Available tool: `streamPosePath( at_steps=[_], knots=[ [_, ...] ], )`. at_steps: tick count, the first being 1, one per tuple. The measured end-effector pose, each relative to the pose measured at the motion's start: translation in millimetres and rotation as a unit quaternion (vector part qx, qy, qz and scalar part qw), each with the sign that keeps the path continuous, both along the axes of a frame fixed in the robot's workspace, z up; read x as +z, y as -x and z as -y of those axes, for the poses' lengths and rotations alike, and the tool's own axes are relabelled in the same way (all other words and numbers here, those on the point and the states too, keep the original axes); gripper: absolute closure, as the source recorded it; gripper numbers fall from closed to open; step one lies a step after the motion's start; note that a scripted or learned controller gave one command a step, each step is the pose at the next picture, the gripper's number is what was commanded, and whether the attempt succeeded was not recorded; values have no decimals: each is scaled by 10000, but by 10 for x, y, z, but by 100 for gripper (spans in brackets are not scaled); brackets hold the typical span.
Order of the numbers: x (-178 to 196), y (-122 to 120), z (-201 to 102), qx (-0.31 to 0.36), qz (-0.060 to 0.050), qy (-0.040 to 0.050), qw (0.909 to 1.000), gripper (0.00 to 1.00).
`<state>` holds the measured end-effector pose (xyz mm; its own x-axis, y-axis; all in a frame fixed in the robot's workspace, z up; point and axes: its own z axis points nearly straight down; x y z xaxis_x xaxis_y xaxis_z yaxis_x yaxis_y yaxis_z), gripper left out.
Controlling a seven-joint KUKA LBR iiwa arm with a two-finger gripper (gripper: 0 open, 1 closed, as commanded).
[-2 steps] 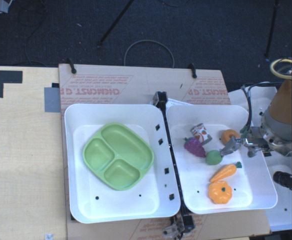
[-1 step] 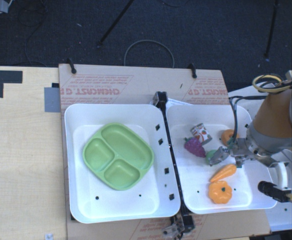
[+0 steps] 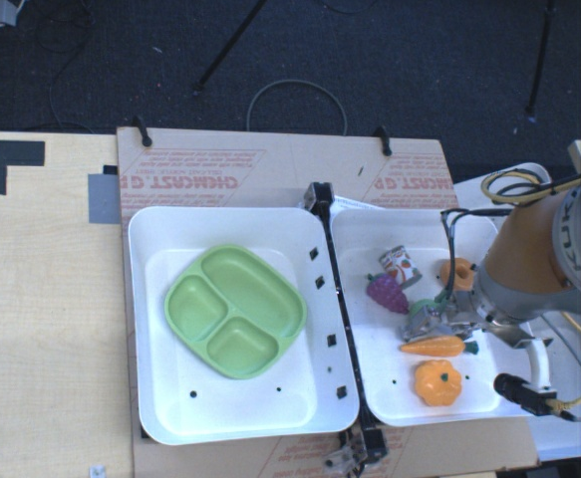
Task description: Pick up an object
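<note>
**Arm lowered over the right bin, gripper among toy foods**

Two shallow white bins sit side by side on a cardboard-covered bench. The left bin point(image 3: 150, 267) holds a light green divided plate point(image 3: 235, 310) with three compartments, lying at a slant near the bin's middle. The right bin point(image 3: 370, 391) holds the loose objects. A purple grape bunch point(image 3: 387, 293) lies near the bin's centre, with a small red-and-white can point(image 3: 398, 264) tilted just behind it. An orange carrot point(image 3: 433, 347) with a green stub at its right end lies crosswise, just beside the gripper point(image 3: 427, 320). Nearer the front edge sits a round orange pumpkin-like fruit point(image 3: 437, 382). A further orange piece point(image 3: 457, 272) shows partly behind the arm point(image 3: 529, 257). The gripper's spread cannot be told from this angle; nothing visibly sits in its grasp.
</note>
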<state>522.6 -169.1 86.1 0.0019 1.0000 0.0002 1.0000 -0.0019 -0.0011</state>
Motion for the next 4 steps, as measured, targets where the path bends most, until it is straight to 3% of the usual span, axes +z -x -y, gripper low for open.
streamPosePath(
  at_steps=[1,3,4],
  knots=[
    [125,-2,10,-21,-2,-5,10000,100],
    [1333,104,14,15,22,5,10000,100],
    [1707,96,21,15,14,4,10000,100]
  ],
)
